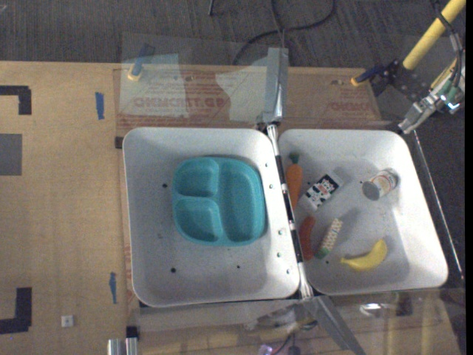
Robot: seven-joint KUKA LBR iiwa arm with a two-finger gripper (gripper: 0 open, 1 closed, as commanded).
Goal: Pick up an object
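You have two shallow white bins side by side on the counter (59,198). The left bin (144,272) holds a teal three-compartment plastic tray (219,200), lying flat near its centre. The right bin (421,265) holds the loose pieces: an orange toy carrot (294,182) along its left wall, a red-brown elongated piece (307,235) below it, a small black-and-white carton (321,190), a pale speckled stick (330,235), a silver can (380,184) on its side toward the upper right, and a yellow toy banana (366,257) near the front. The gripper (443,98) sits beyond the right bin's upper right corner, outside it; you cannot tell its state at this size.
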